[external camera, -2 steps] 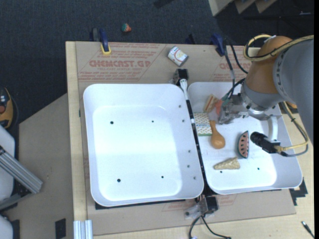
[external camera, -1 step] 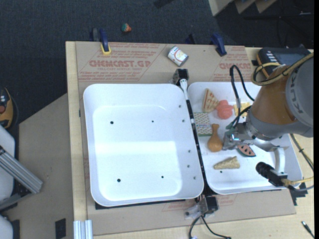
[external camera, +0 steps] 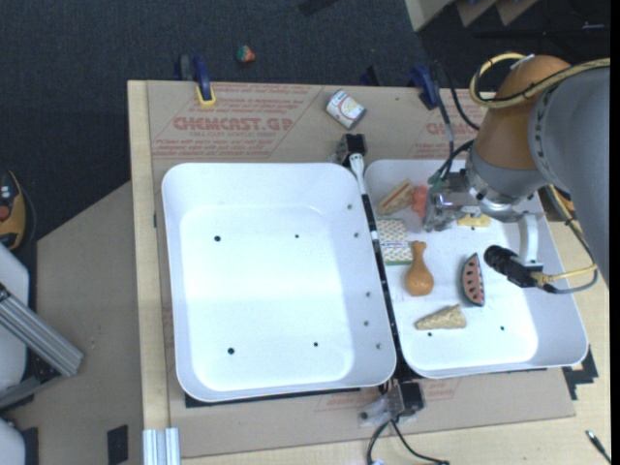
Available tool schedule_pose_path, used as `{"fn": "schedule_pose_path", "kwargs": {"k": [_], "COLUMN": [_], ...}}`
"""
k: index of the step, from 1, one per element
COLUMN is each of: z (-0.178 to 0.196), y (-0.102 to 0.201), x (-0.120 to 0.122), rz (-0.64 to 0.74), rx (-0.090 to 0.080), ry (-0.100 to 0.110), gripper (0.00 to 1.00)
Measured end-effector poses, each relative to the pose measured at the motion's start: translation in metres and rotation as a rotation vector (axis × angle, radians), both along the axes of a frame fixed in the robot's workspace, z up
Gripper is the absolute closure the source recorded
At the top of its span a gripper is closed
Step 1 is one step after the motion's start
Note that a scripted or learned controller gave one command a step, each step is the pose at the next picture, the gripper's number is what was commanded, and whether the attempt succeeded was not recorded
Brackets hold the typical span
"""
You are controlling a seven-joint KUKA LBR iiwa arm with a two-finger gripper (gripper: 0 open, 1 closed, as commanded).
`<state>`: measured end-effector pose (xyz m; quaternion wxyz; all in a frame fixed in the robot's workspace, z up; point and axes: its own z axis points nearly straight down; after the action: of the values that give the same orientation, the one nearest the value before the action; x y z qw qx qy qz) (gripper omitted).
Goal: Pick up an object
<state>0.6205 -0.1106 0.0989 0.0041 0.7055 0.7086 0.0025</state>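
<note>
Arm: the grey arm [external camera: 572,134] with its orange band comes in from the right of the frame and bends down over the upper part of the right bin

Gripper: the gripper [external camera: 444,211] sits low in the upper middle of the right bin, just beside a red piece and a yellow piece

Fingers: I cannot tell if they are apart or together (the metal parts are too small and dark to read), and nothing can be seen between them

Right bin: the white right bin [external camera: 542,337] holds the toy food

Sandwich: a tan toy sandwich [external camera: 395,198] lies in the upper left corner of the right bin, with the red piece [external camera: 418,200] touching its right side

Yellow piece: a small yellow piece [external camera: 475,221] lies just right of the gripper

Pear: an orange-brown pear shape [external camera: 418,271] lies in the middle of the right bin, below the gripper

Watermelon: a watermelon slice [external camera: 472,280] lies right of the pear, near it

Wedge: a tan wedge [external camera: 442,319] lies below the pear, in the lower part of the bin

Left bin: the white left bin [external camera: 271,279] fills the middle of the frame

Surface: the brown surface [external camera: 281,119] carries both bins, and a small white box [external camera: 345,109] rests on it above the bins
</note>
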Motion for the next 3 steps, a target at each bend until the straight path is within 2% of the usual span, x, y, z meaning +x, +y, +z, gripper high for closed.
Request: {"fn": "schedule_pose_path", "kwargs": {"k": [1,2,3], "z": [-0.019,-0.015,-0.015], "y": [0.004,0.013,0.004], "x": [0.028,-0.031,-0.075], "rz": [-0.002,-0.006,-0.007], "rx": [0.004,0.004,0.004], "ry": [0.041,0.016,0.015], "gripper": [1.0,1.0,1.0]}}
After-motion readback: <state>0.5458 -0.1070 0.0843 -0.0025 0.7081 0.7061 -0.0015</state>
